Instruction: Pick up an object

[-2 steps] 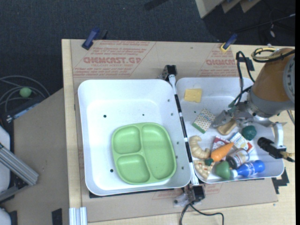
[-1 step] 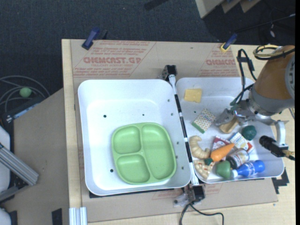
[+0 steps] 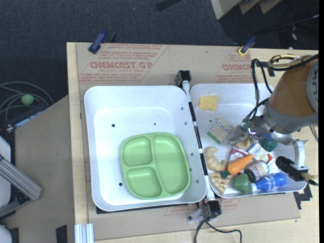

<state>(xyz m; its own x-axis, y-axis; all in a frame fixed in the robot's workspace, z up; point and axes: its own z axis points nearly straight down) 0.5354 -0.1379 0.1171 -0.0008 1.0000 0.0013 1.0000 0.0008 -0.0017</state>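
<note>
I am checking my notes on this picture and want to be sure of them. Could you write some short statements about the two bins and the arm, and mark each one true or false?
1. The green divided plate lies in the left bin. True.
2. The plate has two compartments. False: it has three.
3. The yellow square piece lies apart from the pile, near the far end of the right bin. True.
4. The orange carrot lies on the green plate. False: it is in the right bin, among the pile.
5. The gripper is over the right bin. True.
</note>
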